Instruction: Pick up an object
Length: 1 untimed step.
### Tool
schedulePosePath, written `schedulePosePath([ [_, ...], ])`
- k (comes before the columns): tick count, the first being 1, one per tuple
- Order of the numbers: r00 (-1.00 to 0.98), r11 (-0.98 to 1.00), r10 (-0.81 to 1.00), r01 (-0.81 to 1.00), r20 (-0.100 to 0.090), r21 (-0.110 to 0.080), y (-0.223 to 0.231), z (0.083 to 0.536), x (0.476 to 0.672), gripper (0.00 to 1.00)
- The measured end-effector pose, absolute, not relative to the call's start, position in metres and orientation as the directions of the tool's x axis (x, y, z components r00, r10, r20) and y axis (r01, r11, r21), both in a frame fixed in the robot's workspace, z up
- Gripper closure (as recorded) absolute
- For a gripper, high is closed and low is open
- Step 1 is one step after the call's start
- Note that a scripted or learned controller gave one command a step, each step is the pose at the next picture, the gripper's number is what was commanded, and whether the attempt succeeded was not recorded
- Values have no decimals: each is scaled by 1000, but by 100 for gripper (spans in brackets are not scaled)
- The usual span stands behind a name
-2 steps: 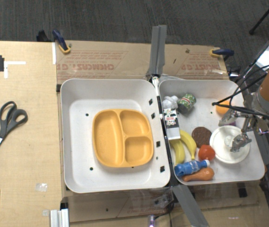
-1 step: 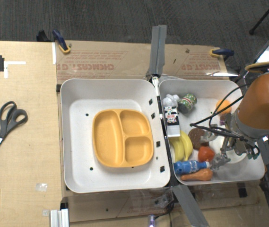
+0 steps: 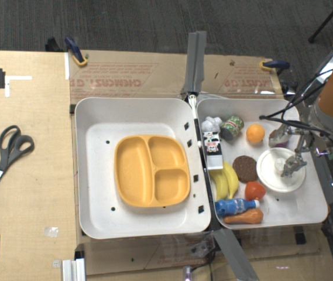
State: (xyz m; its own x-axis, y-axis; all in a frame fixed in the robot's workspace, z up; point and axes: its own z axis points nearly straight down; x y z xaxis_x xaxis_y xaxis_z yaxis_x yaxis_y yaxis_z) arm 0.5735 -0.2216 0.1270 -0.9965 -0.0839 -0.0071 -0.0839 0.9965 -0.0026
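At the right of the frame, in the right bin (image 3: pixel 315 212), a white bowl (image 3: pixel 278 171) is seen directly beneath the gripper (image 3: pixel 288 151), whose two fingers are spread apart with nothing between them. One finger (image 3: pixel 278 136) hangs over the bowl's upper rim; the other finger (image 3: pixel 293 165) is set over its inside. The bowl is judged the likeliest target, though no object is yet held. The step in hand appears to be the approach: a descent and a closing on the bowl's rim would be called for next.

Around the bowl, one of each is counted: an orange (image 3: pixel 255 133) above left, a brown disc (image 3: pixel 246 168) just left, a red tomato (image 3: pixel 254 190) below left, a bunch of bananas (image 3: pixel 225 181), a blue bottle (image 3: pixel 234 206), an orange carrot-like piece (image 3: pixel 244 217), a green ball (image 3: pixel 232 126), a white crumpled item (image 3: pixel 212 123) and a small printed carton (image 3: pixel 213 149).

At centre, one left bin (image 3: pixel 90 174) is occupied by one yellow divided plate (image 3: pixel 152 170). At far left, one pair of scissors (image 3: pixel 5 154) is laid on the bench (image 3: pixel 26 215).
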Motion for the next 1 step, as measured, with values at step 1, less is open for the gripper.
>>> schedulePosePath([
  [1,-995,995,98,99,-30,-5,-180,111,637,0],
])
